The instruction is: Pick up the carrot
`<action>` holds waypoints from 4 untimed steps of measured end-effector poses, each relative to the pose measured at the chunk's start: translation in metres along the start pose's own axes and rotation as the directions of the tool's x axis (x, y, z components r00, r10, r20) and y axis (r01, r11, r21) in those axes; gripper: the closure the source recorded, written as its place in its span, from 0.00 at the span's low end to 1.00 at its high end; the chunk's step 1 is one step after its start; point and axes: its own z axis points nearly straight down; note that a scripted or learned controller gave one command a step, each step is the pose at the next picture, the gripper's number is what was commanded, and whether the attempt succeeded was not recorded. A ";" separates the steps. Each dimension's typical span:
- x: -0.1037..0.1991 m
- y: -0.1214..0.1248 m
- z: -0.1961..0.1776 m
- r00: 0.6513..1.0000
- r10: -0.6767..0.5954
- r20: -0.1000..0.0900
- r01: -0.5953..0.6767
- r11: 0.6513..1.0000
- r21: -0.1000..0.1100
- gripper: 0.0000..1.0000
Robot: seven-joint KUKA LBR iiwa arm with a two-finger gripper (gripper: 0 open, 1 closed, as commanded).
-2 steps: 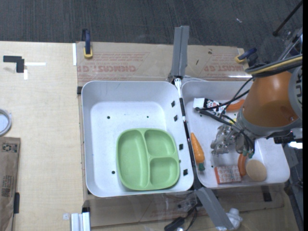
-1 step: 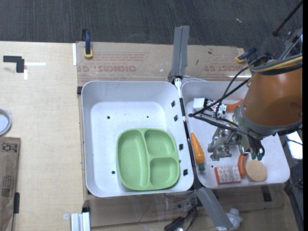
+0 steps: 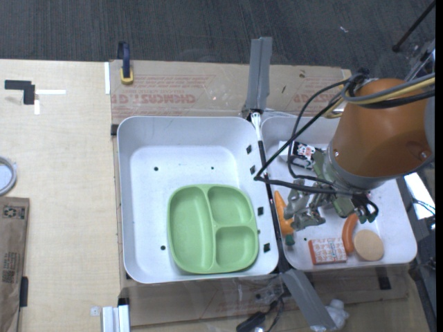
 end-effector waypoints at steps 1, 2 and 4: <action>-0.032 0.060 0.004 0.954 -0.300 -0.002 0.300 0.954 -0.003 1.00; -0.043 0.057 0.003 0.794 -0.608 -0.001 0.608 0.794 -0.004 1.00; -0.040 0.087 -0.065 0.663 -0.748 0.001 0.748 0.663 -0.004 1.00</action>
